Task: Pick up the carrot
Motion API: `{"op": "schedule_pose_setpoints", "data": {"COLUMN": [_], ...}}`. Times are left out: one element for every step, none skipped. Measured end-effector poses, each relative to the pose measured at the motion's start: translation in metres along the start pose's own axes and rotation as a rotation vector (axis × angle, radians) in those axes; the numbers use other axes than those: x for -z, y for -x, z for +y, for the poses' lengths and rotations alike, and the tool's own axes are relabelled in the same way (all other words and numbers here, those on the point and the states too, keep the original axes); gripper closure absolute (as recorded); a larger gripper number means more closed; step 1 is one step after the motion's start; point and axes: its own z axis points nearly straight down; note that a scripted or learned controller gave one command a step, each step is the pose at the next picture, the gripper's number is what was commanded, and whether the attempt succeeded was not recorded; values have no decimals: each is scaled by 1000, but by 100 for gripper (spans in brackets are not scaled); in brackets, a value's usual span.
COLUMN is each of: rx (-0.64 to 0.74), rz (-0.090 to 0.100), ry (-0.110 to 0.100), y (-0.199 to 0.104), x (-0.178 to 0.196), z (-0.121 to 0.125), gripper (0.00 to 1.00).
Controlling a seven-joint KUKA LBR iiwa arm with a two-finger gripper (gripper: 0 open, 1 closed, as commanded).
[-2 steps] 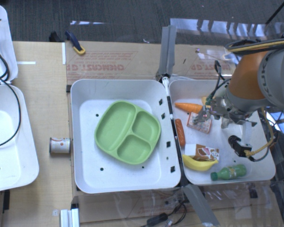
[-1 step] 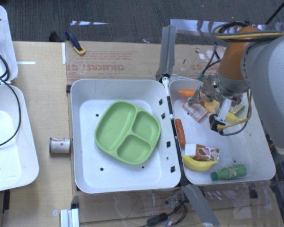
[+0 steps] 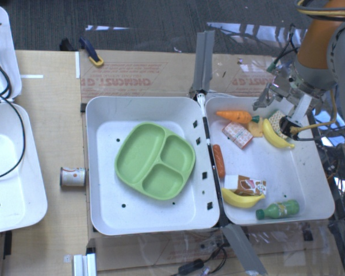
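The carrot (image 3: 234, 116) is orange, tapering to a point at its left end, lying flat and roughly horizontal in the upper right of the frame, near its bin's top-left corner.

The 1 arm (image 3: 325, 36) enters at about 2 o'clock in the camera view and slopes down toward the centre. Its upper segment is grey, with a broad orange band just above the wrist (image 3: 302, 76). Below the band, the wrist narrows into a cluster of metal fittings and thin cables that trail off toward 3 o'clock. The gripper (image 3: 275, 104) hangs at the arm's lower end, tilted toward 8 o'clock. Its tip is a tangle of pale and dark parts, too cluttered here to read clearly. Nothing is visibly clasped at its tip.
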Motion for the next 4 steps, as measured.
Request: {"op": "schedule_pose_setpoints", "data": {"rx": [217,238,238,238], "rz": [0,1,2,2], "ry": [-3,1,4,3], "y": [-41,-80,-28,-28], "x": [-74,-11,-107,-107], "z": [4,-24,15,14], "gripper": [0,0,0,0]}}
